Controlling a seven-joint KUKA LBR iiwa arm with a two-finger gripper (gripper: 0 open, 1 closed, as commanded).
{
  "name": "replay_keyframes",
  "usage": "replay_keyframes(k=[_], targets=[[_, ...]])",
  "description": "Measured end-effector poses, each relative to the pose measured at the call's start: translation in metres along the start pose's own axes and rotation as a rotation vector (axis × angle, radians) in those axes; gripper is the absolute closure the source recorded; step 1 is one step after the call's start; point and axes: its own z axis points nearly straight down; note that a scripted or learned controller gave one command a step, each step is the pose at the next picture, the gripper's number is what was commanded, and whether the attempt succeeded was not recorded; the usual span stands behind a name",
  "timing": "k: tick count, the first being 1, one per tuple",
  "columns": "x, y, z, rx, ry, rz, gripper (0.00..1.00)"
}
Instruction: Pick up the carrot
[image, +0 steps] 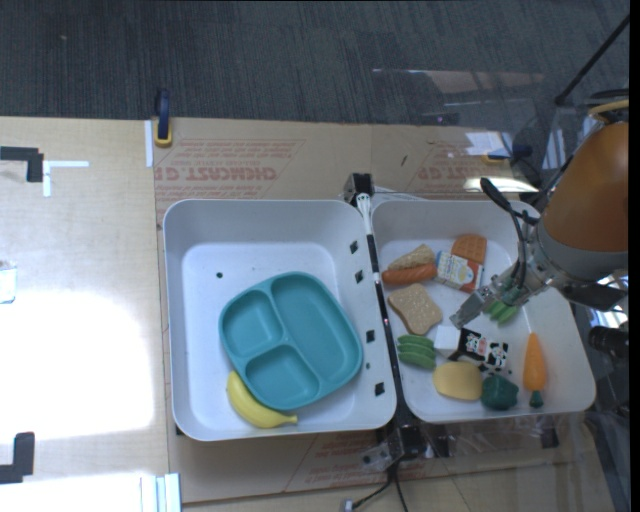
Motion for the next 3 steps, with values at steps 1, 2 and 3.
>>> replay_keyframes(k=[1, 2, 3], targets=[[-0.006, -0.048, 0.085, 0.001, 0.002, -0.216, 0.0], [-0.072, -0.077, 0.093, -0.003, -0.002, -0.173, 0.0], [-0.073, -0.075, 0.084, -0.006, -0.005, -0.17, 1.0]])
